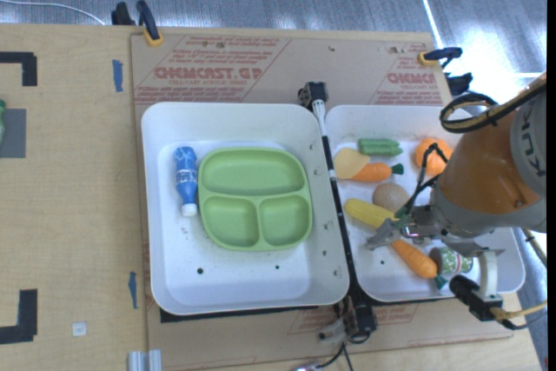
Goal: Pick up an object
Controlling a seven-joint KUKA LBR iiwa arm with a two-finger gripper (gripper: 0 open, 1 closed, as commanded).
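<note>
Reaching in from the right, the grey arm (495,178) with its orange band hangs low over the right-hand bin (512,274), its gripper (391,235) down among a scatter of toy food. Whether the gripper is released, clenched or grasping anything cannot be told from this angle; its metal tip sits just beside a yellow corn cob (367,211) and the upper end of an orange carrot (413,258), and nothing can be seen held by it.

The carrot lies tilted toward the bin's near edge, with a small green-and-white packet (452,261) just to its right. A beige rounded piece (391,196) rests just above the corn, close against the arm. Farther back in the same bin are a pale yellow piece (349,162), a second orange carrot (373,173) with a green tip, a green vegetable (379,147) and an orange fruit (427,152) partly hidden by the arm.

In the left-hand bin (165,274), a green divided plate (254,197) with three compartments lies flat near the middle. A blue bottle (185,178) with a white cap lies on its side just beside the plate's left edge. Both bins rest on a sheet of printed cardboard (226,69) clamped to the wooden bench (61,187).
</note>
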